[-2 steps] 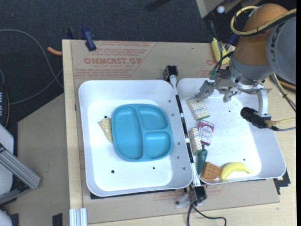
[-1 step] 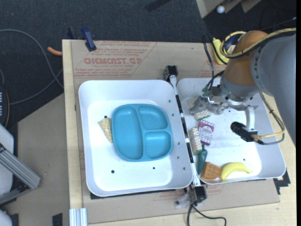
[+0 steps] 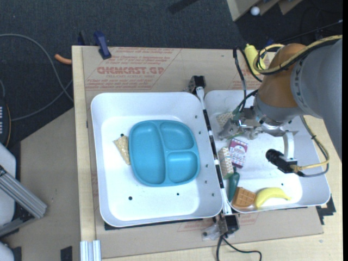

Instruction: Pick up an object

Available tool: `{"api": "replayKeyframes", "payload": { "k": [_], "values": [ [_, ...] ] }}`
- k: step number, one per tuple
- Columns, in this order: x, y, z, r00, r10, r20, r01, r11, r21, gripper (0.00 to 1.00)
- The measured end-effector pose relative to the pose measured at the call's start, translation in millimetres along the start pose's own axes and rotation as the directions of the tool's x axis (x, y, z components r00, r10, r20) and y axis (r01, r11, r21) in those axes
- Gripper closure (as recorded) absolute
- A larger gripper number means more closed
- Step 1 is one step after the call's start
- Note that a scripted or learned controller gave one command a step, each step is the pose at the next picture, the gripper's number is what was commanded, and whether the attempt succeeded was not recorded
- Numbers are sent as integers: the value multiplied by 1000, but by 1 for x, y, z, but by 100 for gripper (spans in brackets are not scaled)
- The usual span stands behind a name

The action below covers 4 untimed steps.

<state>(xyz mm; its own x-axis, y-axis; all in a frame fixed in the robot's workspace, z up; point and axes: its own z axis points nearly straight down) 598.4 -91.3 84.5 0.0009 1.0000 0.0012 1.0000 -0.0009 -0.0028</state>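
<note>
Lying nearest me, in the front corner of the right bin (image 3: 318, 192), a yellow banana (image 3: 271, 196) curves beside an orange waffle-patterned piece (image 3: 244, 198) and a dark green item (image 3: 232, 182). Just behind them a small pink and white packet (image 3: 238, 151) rests on the bin floor, next to a tan ridged wafer (image 3: 224, 160) against the dividing wall. Over that packet hangs the tool (image 3: 237, 123), metal parts low in the bin; I cannot tell how its fingers stand. Behind it swells the grey arm (image 3: 318, 80) with its orange band (image 3: 280, 83). In the left bin (image 3: 109, 118) a blue divided plate (image 3: 163, 152) lies flat, a tan cracker-like piece (image 3: 123, 147) touching its left edge. Both bins sit on a brown cardboard-covered counter (image 3: 130, 67), with a blue clip (image 3: 101, 44) at its far edge and dark carpet (image 3: 109, 10) beyond.
</note>
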Motion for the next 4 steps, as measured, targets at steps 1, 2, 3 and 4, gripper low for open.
{"api": "replayKeyframes", "payload": {
  "k": [1,2,3,4],
  "values": [
    [-9,-46,0,1000,0,0,0,1000,-1,0],
    [-27,15,0,1000,-1,2,1,1000,-4,0],
    [-12,69,-1,1000,-2,2,3,1000,-5,0],
    [-11,2,0,1000,0,1,0,1000,-1,0]
  ]
}}
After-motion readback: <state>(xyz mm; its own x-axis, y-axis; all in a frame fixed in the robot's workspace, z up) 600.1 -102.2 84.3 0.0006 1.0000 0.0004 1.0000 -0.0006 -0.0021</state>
